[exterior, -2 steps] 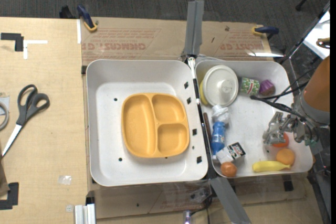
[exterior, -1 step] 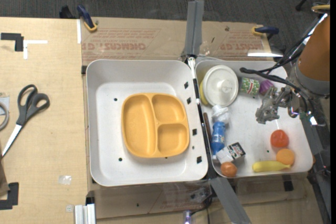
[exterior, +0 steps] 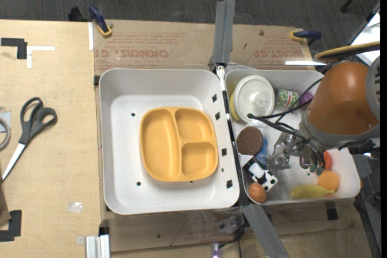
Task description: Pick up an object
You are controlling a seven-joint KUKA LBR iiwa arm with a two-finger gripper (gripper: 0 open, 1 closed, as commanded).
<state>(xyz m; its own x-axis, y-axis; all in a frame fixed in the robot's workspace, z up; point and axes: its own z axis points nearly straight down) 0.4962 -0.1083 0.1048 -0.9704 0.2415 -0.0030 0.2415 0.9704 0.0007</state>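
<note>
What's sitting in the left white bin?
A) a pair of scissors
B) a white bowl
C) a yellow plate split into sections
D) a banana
C: the yellow divided plate lies alone in the left bin, while the scissors rest out on the bench and the banana and white bowl are in the right bin.

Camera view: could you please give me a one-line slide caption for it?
KUKA arm's gripper low among clutter in the right bin; yellow divided plate in the left bin.

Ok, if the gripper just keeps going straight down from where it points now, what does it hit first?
Probably bare floor of the right bin: the gripper points down between the black-and-white toy and the yellow banana. Depth is unclear.
</note>
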